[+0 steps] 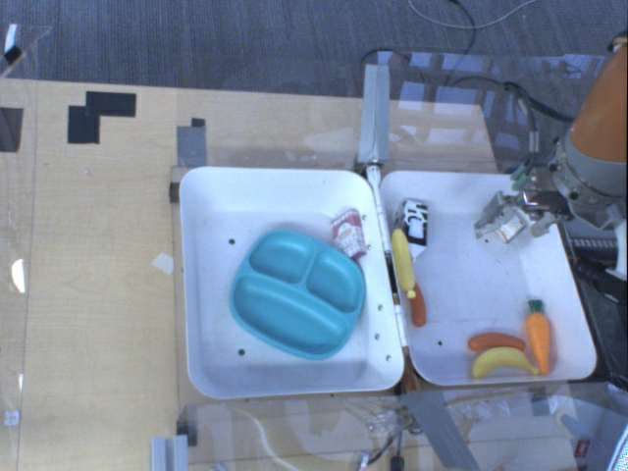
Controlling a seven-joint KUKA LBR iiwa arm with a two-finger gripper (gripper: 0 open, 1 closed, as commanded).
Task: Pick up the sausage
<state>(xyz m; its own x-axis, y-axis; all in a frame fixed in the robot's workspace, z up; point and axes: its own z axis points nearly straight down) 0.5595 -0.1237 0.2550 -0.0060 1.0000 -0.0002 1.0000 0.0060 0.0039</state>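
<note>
From my remote seat I see the two white bins side by side on the wooden bench. The left bin (pixel 201 263) holds a blue divided plate (pixel 297 292), tilted a little in the frame, and a small red-and-white packet (pixel 348 234) sits just beside the plate's upper right corner, near the wall shared with the other bin.

The sausage (pixel 497 341) — a short red-orange link — lies in the right bin (pixel 461 283), down in its lower right area. It rests just above a toy banana (pixel 503 363), so close I read the two as touching, and a toy carrot (pixel 538 335) stands just to its right, green top pointing up the frame. Along the right bin's left wall lies a long yellow piece with a red-orange end (pixel 405 273), and a small black-and-white packet (pixel 416 222) sits at its upper end.

The arm (pixel 599 135) comes in from the right, its orange band visible at the frame's upper right. The gripper (pixel 505 221) hangs over the upper right part of the right bin, well apart from the sausage. How the jaws are set I cannot tell — the metal parts blur together at this slant — and I see nothing gripped between them.
</note>
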